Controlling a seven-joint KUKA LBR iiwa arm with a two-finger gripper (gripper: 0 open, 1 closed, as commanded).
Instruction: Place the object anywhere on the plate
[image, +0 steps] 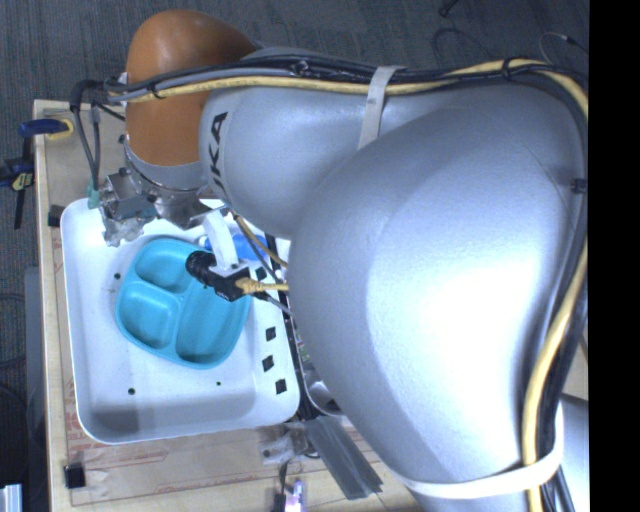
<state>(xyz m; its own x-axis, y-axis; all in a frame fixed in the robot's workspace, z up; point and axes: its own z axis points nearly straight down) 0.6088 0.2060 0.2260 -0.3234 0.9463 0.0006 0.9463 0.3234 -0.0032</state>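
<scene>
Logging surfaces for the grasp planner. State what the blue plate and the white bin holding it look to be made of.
Blue plate: apparently moulded plastic, smooth with a soft sheen; uniform colour, rounded dividers between three compartments. White bin: probably plastic too, fairly matte; rounded corners, shallow sloping walls. Painted metal cannot be excluded from this view.

My arm (430, 270) is bulky matte grey, with an orange band (180, 85), black KUKA lettering (216, 140) and yellow-black cables (400, 82) strapped along it.
</scene>
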